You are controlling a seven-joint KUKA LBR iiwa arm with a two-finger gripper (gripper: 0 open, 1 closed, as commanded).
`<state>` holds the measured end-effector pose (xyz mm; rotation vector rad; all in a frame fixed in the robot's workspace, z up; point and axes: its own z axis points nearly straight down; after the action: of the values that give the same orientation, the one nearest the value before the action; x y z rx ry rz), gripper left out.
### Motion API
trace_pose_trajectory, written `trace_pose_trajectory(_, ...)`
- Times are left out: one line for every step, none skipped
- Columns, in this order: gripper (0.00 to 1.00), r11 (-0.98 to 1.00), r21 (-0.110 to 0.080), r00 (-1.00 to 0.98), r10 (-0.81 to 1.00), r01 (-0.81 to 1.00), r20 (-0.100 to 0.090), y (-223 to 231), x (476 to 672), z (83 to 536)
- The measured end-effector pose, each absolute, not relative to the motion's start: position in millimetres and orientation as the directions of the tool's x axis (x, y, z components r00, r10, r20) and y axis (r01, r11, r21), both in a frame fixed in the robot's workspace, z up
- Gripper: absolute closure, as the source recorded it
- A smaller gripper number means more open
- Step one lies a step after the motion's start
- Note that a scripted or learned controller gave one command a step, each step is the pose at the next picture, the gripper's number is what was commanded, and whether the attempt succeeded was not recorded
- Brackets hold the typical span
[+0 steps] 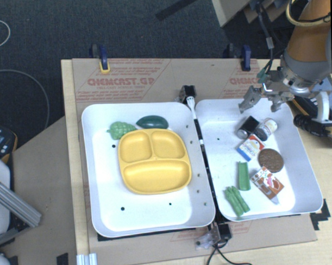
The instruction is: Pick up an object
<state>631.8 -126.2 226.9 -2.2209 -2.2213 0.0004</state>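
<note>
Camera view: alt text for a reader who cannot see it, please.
The grey arm's tool hovers open over the far edge of the right white bin, above small items. The left white bin holds a yellow divided plastic plate.

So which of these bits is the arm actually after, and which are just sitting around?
Likely part of the job (right bin, under the pincer):
- black block
- small white bottle
- blue and white packet
- brown disc
- red packet
- green stick
- green pods

Just lying about (left bin):
- yellow divided plate
- light green lump
- dark green piece
</note>
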Motion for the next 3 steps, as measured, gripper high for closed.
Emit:
trace_pose_trajectory(0.00,0.003,0.014,-0.003,1.000,1.000,-0.001,-96,556.8,362)
trace_pose_trajectory(1.00,0.002,0.005,-0.002,1.000,1.000,-0.002,-97,558.7,364)
trace_pose_trajectory(1.00,0.002,-0.014,-0.002,1.000,1.000,0.004,-48,490.4,262)
